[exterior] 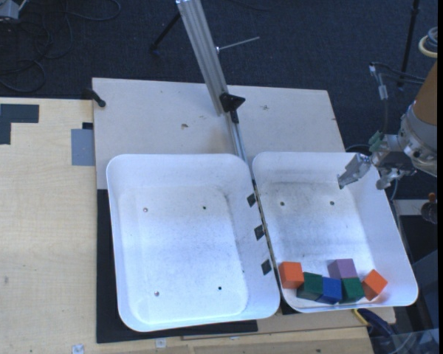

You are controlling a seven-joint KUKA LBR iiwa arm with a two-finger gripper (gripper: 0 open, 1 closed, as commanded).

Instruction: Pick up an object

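Nearest me, along the front wall of the right bin (399, 249), I see the blocks bunched in a row: an orange block (291, 273), dark green block (309, 285), blue block (331, 289), green block (352, 289), purple block (342, 268) and a second orange block (374, 283), too cube-like to show any long axis. The left bin (125, 220) sits beside it on the surface (155, 116). Farther back, the claw (369, 172) hangs over the right bin's far right corner, its fingers spread wide with nothing between them.

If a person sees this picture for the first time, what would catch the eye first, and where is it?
Probably the cluster of small coloured blocks, orange, green, blue and purple, packed along the near edge of the right shallow white bin. Next, the grey metal claw hovering over that bin's far right corner, away from the blocks. A long aluminium rail slants across the bench behind the bins.
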